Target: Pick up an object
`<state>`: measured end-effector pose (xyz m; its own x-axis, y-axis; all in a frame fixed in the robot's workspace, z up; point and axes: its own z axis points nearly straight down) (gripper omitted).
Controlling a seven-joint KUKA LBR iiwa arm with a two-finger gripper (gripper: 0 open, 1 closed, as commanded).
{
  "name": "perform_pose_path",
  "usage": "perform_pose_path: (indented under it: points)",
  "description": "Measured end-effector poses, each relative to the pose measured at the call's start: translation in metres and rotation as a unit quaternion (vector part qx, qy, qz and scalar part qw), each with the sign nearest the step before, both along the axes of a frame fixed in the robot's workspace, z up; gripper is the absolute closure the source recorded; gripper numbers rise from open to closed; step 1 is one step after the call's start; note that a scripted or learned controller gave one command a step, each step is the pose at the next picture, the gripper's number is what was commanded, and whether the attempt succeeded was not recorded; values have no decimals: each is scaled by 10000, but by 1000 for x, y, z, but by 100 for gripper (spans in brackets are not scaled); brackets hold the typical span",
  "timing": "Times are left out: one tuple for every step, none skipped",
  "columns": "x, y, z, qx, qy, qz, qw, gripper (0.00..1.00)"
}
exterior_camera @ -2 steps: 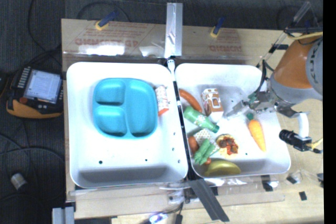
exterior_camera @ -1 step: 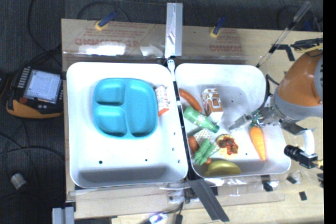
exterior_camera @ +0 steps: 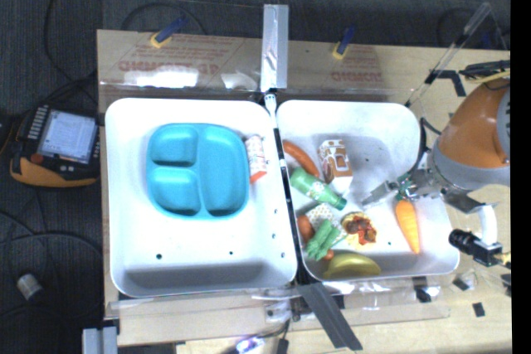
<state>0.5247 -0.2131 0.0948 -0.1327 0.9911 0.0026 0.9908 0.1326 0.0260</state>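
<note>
Although the task names no particular object, your nearest candidate is the toy carrot [exterior_camera: 406, 225], lying lengthwise near the right wall of the right bin [exterior_camera: 365, 113], its green top pointing up the frame. Your gripper [exterior_camera: 397, 188] sits just above that green top, low inside the bin, and a thin grey finger [exterior_camera: 377, 192] angles out to its left. You cannot tell whether the pincer is spread or pressed together, and nothing is visibly caught in it. Judged from that, the pick is not done: the grasp and the lift both remain.

Further left in that bin you have 6 more items in a loose heap: an orange sausage-like piece [exterior_camera: 299, 157], a small white and brown carton [exterior_camera: 334, 159], a green bottle [exterior_camera: 317, 190] lying on its side, a green leafy piece [exterior_camera: 322, 240], a red and brown food toy [exterior_camera: 359, 228], and a yellow-green banana shape [exterior_camera: 351, 264] at the front wall.

Your left bin [exterior_camera: 133, 261] holds a blue 3-compartment plate [exterior_camera: 199, 170], with a small white and red tube [exterior_camera: 256, 158] just beside the plate's right edge.
</note>
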Motion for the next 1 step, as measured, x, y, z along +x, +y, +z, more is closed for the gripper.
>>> perform_pose_path:
  points:
    - [-1, -1, 7, -26, 15, -3, 10000, 100]
